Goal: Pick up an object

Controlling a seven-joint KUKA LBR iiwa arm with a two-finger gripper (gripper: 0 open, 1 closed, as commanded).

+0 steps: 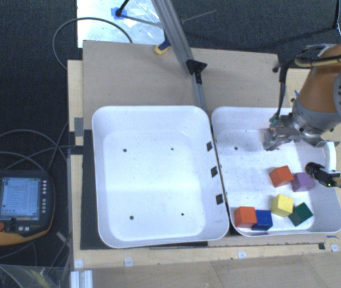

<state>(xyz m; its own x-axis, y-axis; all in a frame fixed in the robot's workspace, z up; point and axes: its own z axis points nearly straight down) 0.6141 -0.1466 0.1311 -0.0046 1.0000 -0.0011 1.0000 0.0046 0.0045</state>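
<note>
Gripper (pixel 273 138) hovers over right bin (pixel 242 125), grip state unclear; should centre above orange block (pixel 281 175) before descending.

The scene is evenly and fairly brightly lit from above, with no hard-edged shadows. The two white bins are the brightest areas: the left bin (pixel 152 173) is nearly washed out across its floor, where a broad pale glare hides surface detail, and its walls show only as faint grey shading. The right bin (pixel 242 161) carries a soft, small shadow under the gripper (pixel 272 138). The dark floor (pixel 20 53) around the bench stays grainy and underexposed. A bright reflective patch (pixel 107 8) glares at the top edge. Focus is moderate throughout; small objects look slightly soft, and the handheld screen (pixel 17 198) is blurred.
</note>
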